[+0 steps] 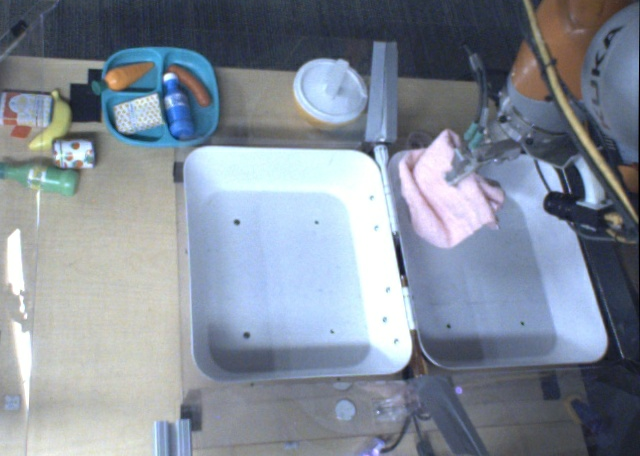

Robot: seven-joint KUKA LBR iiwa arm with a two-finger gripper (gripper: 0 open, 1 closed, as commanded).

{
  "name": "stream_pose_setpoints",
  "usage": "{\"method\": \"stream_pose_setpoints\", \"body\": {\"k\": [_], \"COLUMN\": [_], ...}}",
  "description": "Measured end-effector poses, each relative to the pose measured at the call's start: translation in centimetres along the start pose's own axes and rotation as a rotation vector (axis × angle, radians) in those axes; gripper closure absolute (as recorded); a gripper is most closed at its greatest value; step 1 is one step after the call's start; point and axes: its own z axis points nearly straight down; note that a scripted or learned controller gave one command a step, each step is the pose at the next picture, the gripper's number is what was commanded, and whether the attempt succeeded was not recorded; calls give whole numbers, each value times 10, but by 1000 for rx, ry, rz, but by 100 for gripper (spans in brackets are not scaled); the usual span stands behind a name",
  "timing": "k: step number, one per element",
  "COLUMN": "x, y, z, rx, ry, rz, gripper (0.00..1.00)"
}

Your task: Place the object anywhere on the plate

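The pink cloth (446, 201) lies bunched at about eleven o'clock in the right bin (520, 329), its top edge riding up against the bin's far wall. The gripper (468, 164) sits right on the cloth's upper right corner, at roughly one o'clock from the cloth's middle. Its metal tips press into the folds there, so this looks like the grasp step, either closing on the fabric or just about to lift. Whether the jaws are clenched on cloth or merely resting on it, I cannot tell from here; the tips are too small and tangled with the fabric.

The likely plate is the blue divided dish (205, 94) on the surface at about ten o'clock from the left bin (290, 274), already carrying toy food. A yellow-rimmed white lid (330, 91) stands at twelve o'clock between the bins.

If the cloth is to go there, the next move calls for a clean lift clear of the bin wall, then a long carry toward ten o'clock across the left bin. A loose pinch would probably shed the cloth on the way.
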Motion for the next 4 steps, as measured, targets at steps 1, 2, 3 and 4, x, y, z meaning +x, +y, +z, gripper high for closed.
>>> {"method": "stream_pose_setpoints", "body": {"k": [1, 2, 3, 4], "x": [1, 46, 86, 128], "y": [2, 8, 18, 29], "z": [-2, -6, -5, 0], "rx": [0, -2, -3, -6], "ry": [-1, 1, 2, -1], "rz": [-7, -411, -813, -1213], "gripper": [100, 100, 100, 100]}}
